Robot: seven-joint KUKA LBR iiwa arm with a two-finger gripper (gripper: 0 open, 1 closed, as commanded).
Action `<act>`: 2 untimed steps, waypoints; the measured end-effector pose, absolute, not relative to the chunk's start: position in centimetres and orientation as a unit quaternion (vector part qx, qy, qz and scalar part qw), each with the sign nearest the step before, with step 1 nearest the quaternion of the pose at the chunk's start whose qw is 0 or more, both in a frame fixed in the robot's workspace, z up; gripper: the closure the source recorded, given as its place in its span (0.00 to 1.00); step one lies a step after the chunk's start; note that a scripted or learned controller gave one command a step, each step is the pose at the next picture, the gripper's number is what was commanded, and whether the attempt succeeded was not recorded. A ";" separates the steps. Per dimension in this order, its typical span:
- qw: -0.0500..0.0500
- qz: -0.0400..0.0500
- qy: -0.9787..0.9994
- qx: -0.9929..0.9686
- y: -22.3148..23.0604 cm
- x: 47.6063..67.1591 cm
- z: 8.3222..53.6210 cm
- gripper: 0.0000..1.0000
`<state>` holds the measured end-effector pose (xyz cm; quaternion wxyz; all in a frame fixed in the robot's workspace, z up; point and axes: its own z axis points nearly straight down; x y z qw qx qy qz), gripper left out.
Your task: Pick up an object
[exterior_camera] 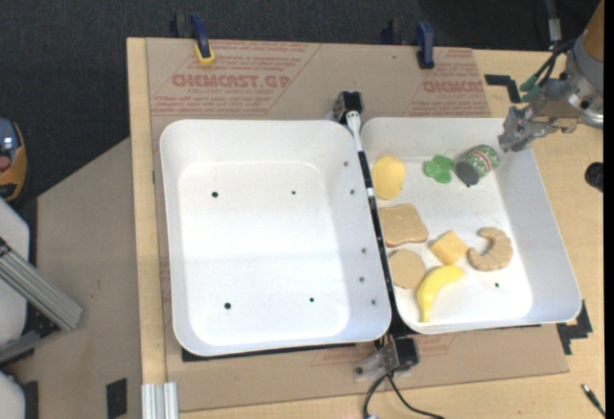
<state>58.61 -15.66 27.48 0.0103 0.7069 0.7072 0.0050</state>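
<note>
The right bin (547, 216) holds several toy foods. A yellow lemon-like piece (388, 176) lies by the divider, with a small green piece (438, 169) to its right. A grey and green can (476, 163) lies on its side near the bin's far right corner. Nearer the front lie a slice of toast (404, 224), a round tan cookie (407, 267), a yellow cheese cube (447, 246), a brown croissant (491, 249) and a banana (436, 287). My gripper (516, 134) hangs over the far right rim, just up and right of the can, with nothing seen in it.
The left bin (192, 177) sits beside the right one, their rims meeting at a ridge (369, 216). Blue clamps (200, 35) (423, 41) pin the brown board at the back. Cables trail at the front edge (389, 379).
</note>
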 end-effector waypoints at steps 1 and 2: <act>0.011 0.004 0.706 0.708 -20.4 60.1 42.1 1.00; -0.003 -0.002 0.707 0.707 -18.3 57.5 33.4 1.00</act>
